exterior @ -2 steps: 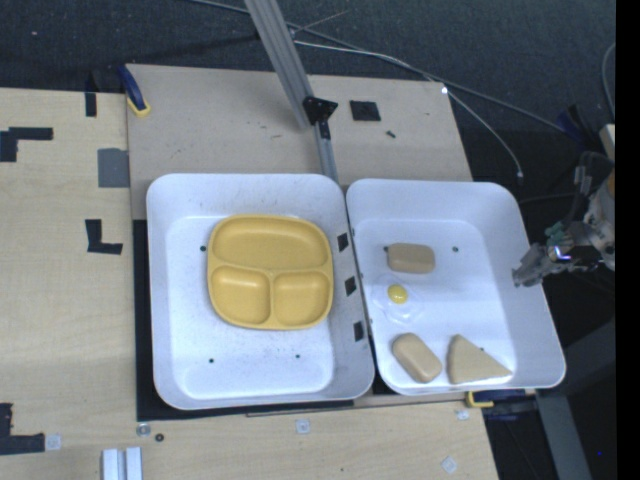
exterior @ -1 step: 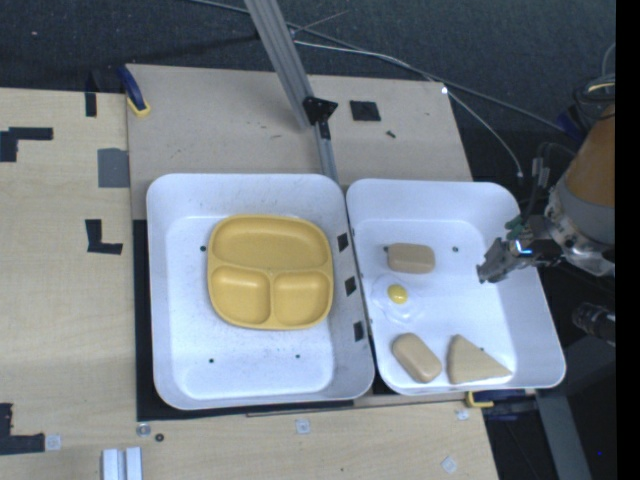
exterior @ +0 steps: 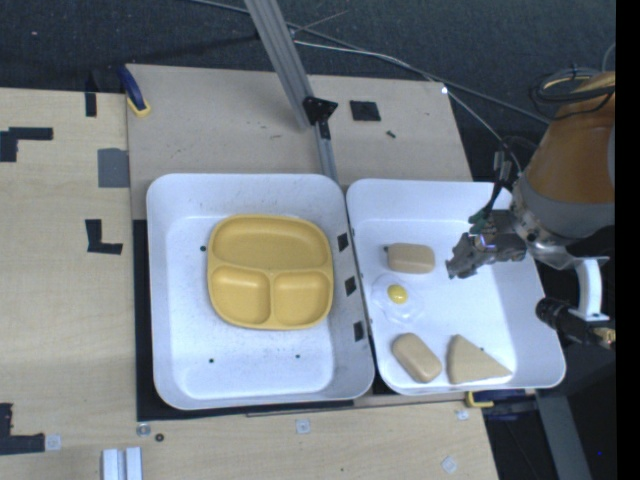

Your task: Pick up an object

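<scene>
STEP: approach | TOOL: gripper (exterior: 466,259), finger state cannot be told | TARGET: tan roll (exterior: 411,258) just left of gripper in right bin (exterior: 520,303) | ADVICE: centre over roll, descend straight, avoid fried egg (exterior: 397,295).

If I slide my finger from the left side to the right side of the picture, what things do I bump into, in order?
Yellow divided plate in the left bin → clear cup with a yellow ball in the right bin → wedge-shaped tan piece → gripper → grey arm with the orange band.
</scene>
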`<state>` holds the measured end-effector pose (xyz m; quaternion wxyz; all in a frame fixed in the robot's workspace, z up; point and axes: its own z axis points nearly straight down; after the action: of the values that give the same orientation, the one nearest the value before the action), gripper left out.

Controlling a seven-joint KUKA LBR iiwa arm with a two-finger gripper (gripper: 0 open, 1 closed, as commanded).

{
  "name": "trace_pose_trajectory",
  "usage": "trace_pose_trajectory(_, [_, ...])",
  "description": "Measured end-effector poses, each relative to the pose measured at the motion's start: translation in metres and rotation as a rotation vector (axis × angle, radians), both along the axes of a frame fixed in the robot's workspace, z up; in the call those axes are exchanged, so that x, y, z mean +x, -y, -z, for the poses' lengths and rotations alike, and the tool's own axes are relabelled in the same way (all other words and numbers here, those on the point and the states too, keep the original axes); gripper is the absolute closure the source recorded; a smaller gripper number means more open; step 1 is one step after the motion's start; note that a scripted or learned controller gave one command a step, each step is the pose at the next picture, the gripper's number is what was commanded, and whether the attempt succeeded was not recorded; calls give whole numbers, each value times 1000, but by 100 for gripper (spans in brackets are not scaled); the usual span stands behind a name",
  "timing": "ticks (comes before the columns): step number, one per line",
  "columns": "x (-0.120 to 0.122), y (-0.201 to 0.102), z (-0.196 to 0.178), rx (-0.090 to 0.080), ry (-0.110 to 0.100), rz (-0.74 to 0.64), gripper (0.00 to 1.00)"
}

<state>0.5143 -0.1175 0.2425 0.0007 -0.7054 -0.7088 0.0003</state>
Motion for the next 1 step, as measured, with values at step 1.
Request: trace_pose_trajectory(1, [-2,-48,10,0,0,0,100])
